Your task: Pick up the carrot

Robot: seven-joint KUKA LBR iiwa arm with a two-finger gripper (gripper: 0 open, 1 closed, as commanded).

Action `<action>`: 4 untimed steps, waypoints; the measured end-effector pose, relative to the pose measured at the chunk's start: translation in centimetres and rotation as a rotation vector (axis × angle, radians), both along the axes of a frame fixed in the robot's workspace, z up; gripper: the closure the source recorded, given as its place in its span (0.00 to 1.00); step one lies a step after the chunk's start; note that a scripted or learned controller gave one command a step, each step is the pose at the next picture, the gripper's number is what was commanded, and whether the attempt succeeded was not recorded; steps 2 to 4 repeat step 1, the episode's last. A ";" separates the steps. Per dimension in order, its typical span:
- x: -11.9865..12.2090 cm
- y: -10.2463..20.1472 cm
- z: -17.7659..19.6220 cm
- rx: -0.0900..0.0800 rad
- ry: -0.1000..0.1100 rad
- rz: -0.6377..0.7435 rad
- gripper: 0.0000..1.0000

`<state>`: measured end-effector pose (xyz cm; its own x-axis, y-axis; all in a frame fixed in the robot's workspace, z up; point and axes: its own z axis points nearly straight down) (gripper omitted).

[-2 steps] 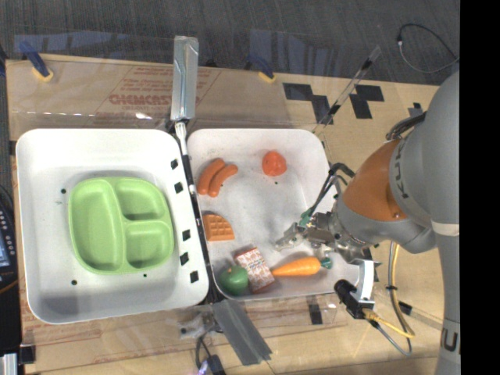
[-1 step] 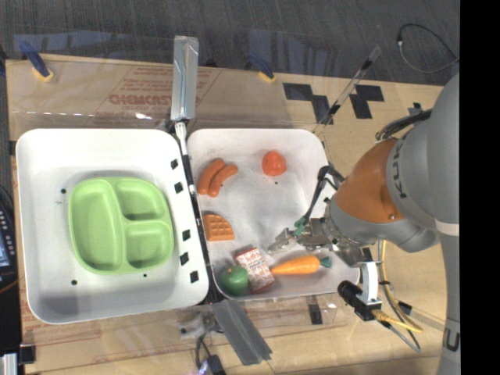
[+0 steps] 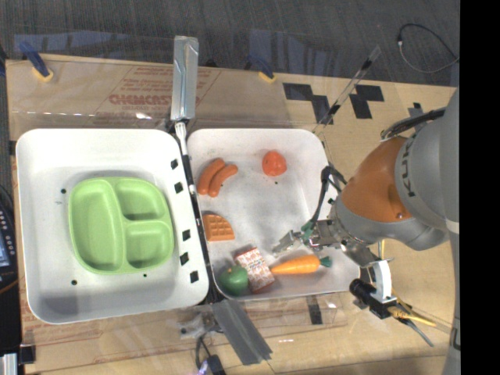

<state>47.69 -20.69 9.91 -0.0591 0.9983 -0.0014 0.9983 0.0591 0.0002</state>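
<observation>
While your gripper (image 3: 291, 241) hangs with its fingers spread and nothing between them, just above the carrot (image 3: 297, 266), the carrot lies against the near edge of the right bin (image 3: 308, 143), beside a small box (image 3: 255, 269) and a green apple (image 3: 232, 280). Open floor remains mid-bin, between the waffle (image 3: 218, 227) and tomato (image 3: 273, 163). Red printing on the bench (image 3: 94, 84) is unreadable

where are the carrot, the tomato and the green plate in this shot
carrot (image 3: 296, 266), camera view, middle of its orange body
tomato (image 3: 273, 163), camera view, centre of its red top
green plate (image 3: 84, 233), camera view, floor of its large left compartment
</observation>
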 end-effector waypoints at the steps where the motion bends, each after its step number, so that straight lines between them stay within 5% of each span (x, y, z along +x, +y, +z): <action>1: 0.0 0.2 -0.6 0.002 0.000 0.021 0.00; 4: 0.0 0.2 -0.6 0.002 0.000 0.021 0.00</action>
